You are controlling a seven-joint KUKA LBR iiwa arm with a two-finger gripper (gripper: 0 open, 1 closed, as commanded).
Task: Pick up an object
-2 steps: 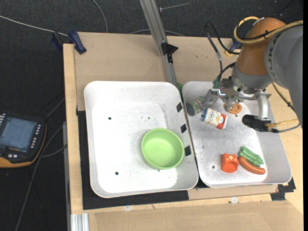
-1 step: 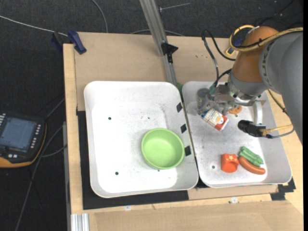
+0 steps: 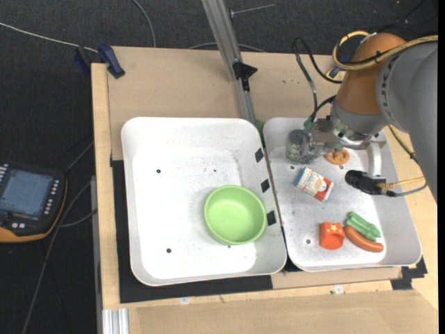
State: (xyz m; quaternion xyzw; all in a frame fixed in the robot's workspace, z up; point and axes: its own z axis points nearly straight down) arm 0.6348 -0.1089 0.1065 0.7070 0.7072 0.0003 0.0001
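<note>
Right bin (image 3: 410,245), perhaps small carton (image 3: 313,184), red-trimmed

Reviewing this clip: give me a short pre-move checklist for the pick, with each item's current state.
1. Gripper is over the right bin: ok.
2. Finger state readable: cannot tell.
3. An object held between the fingers: cannot tell.
4. Nearest target, the small carton, lies free in the bin: ok.
5. Red block and toy vegetables sit apart from the arm: ok.
6. Green bowl is in the left bin, out of the way: ok.
</note>
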